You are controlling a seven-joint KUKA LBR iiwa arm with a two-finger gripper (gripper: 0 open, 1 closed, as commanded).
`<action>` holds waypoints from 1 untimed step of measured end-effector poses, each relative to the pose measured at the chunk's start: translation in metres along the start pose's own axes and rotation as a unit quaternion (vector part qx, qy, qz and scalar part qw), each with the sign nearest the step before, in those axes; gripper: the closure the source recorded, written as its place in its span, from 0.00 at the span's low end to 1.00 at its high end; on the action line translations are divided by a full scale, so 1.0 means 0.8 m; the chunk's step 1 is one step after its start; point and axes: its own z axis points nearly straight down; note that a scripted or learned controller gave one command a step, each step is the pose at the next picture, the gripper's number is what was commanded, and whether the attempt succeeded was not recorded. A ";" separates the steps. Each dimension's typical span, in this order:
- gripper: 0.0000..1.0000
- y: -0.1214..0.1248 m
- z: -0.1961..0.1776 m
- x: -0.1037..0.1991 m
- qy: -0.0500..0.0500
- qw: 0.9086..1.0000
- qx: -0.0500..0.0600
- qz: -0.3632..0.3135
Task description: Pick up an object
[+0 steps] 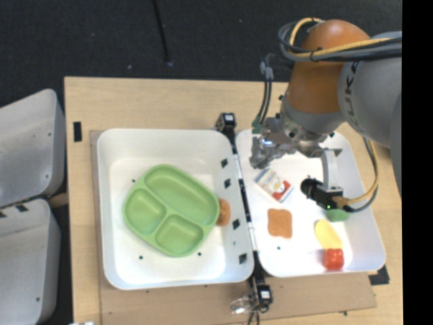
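Note:
In the right bin lie a small white and red packet, a brown toast-like slab, a yellow piece, a red piece and a green bit. My gripper hangs over the right bin's upper left part, just above and left of the packet. I see nothing between its fingers. The arm's orange band and grey wrist cover the bin's far side.
The left bin holds a green divided plate, with a small orange piece at the plate's right edge. A black divider with clips separates the bins. Cables hang by the wrist.

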 end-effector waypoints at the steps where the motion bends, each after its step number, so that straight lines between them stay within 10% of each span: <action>1: 1.00 -0.006 0.004 0.072 0.000 1.000 -0.001 0.000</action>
